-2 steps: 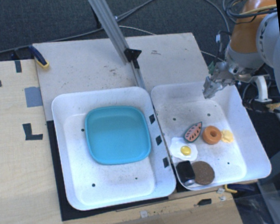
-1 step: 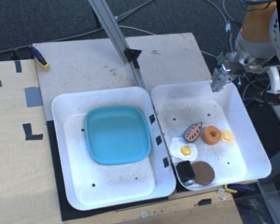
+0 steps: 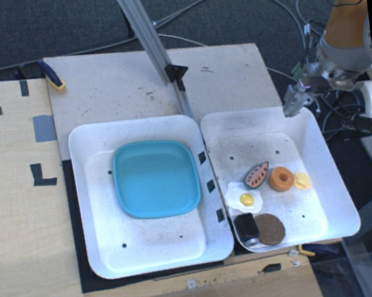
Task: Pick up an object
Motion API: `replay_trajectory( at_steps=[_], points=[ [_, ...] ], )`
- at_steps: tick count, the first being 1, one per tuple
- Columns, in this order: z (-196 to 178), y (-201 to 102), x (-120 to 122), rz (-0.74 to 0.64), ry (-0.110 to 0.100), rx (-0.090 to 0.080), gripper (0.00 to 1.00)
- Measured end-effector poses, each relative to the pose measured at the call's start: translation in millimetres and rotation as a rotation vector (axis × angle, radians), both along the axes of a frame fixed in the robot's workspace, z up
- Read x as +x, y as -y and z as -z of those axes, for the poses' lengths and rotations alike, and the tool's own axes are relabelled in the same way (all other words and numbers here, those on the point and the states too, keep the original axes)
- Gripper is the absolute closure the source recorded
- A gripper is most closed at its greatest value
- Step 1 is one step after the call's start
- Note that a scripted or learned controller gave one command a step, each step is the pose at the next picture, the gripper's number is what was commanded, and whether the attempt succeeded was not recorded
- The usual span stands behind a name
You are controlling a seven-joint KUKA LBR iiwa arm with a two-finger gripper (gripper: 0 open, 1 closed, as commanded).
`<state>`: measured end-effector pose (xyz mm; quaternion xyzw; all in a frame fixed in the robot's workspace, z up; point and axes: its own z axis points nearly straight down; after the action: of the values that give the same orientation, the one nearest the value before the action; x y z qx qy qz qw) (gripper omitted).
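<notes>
The gripper (image 3: pixel 293 103) hangs over the right bin's (image 3: pixel 331 180) far corner; whether it is open, I cannot tell. The doughnut (image 3: pixel 282 179) lies nearer the camera, toward the bin's middle.

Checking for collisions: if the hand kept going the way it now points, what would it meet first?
The hand points down-left, so probably the right bin's upper-right rim or floor just inside; depth is unclear.
</notes>
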<state>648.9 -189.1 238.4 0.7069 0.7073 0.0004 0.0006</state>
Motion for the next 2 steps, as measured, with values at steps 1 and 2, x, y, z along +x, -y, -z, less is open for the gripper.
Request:
replay_trajectory(
  at_steps=[1, 2],
  points=[
    [9.7, -45.6, -9.8, -0.003, -0.002, 0.001, 1.00],
    [9.0, -105.1, -29.0, -0.004, -0.002, 0.001, 1.00]
  ],
)
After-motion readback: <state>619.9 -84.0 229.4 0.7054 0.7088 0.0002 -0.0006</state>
